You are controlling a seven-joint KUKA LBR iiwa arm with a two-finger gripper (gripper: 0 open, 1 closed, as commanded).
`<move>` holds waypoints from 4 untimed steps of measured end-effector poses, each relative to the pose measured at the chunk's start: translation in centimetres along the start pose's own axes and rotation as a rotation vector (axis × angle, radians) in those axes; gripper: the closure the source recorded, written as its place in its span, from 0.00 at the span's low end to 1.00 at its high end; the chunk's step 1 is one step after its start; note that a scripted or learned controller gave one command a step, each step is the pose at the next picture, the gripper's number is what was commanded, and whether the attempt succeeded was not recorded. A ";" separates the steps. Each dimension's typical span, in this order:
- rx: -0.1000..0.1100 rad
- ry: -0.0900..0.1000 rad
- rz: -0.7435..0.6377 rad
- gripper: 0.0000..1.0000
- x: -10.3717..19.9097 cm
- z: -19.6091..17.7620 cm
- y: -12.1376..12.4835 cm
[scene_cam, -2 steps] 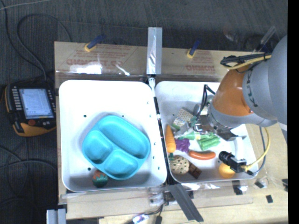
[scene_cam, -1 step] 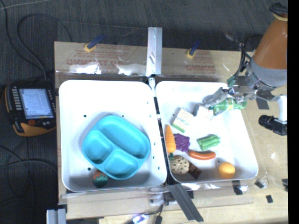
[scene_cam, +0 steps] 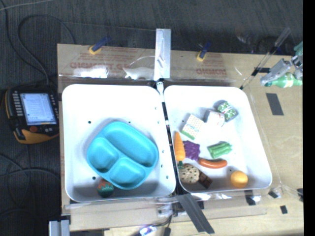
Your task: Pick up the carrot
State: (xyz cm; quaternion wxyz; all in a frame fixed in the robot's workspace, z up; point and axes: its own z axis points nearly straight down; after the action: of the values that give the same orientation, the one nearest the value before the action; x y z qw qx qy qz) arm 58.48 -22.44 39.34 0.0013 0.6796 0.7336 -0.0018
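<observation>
Meanwhile the carrot [scene_cam: 179, 146] lies along the right bin's [scene_cam: 256, 127] left wall — beside purple grapes [scene_cam: 191, 149].

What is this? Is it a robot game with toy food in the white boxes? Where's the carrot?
A camera above a workbench looks down on two shallow white bins. The left bin holds a blue divided plate and a small round toy. The right bin holds toy food: the orange carrot lies along its left wall, beside a purple piece, a cookie, a sausage, a green vegetable, an orange fruit and little boxes. A robot arm is supposed to pick up the carrot, which lies untouched.
</observation>
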 end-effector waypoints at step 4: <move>-0.002 0.003 -0.471 1.00 17.1 14.1 5.9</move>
State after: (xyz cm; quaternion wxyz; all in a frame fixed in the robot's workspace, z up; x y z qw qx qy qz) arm 63.03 -5.01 25.17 0.0004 0.4896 0.8719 -0.0002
